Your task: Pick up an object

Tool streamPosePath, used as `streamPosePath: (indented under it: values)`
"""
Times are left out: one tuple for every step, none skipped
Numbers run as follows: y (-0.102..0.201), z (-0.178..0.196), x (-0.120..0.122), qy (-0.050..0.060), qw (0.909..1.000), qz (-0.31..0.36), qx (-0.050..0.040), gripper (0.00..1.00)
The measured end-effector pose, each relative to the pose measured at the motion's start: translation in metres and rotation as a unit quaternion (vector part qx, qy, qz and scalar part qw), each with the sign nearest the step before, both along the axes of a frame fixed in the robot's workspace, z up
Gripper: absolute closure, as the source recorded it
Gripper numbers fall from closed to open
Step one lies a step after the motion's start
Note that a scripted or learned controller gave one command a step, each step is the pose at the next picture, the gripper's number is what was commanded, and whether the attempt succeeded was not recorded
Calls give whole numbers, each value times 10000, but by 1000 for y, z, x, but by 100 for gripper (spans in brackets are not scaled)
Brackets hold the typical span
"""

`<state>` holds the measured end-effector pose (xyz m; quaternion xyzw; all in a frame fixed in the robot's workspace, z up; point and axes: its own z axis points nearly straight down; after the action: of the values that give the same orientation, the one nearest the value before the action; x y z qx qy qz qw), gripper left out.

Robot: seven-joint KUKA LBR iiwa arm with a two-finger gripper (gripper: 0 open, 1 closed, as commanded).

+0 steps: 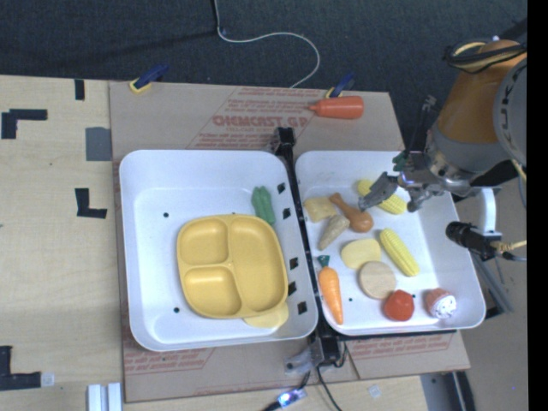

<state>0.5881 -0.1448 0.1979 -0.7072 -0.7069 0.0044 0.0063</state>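
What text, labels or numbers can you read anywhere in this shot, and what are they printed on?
Red printing on the cardboard sheet behind the two white bins: several lines, too blurred to read for certain.
More red printing on the cardboard's front edge: too small to read.
No readable text on the bins, the yellow tray or the toy food.

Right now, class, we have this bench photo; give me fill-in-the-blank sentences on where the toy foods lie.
1. The yellow tray lies in the ___ bin.
2. The green pepper sits just ___ the tray in the picture.
3. The tomato lies in the ___ bin.
4. The carrot on the cardboard lies ___ both bins.

Answers: left; above; right; outside
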Motion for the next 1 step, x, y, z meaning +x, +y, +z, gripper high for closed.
streamPosePath:
  values:
    - [0,5,2,-47,10000,12,-8,0]
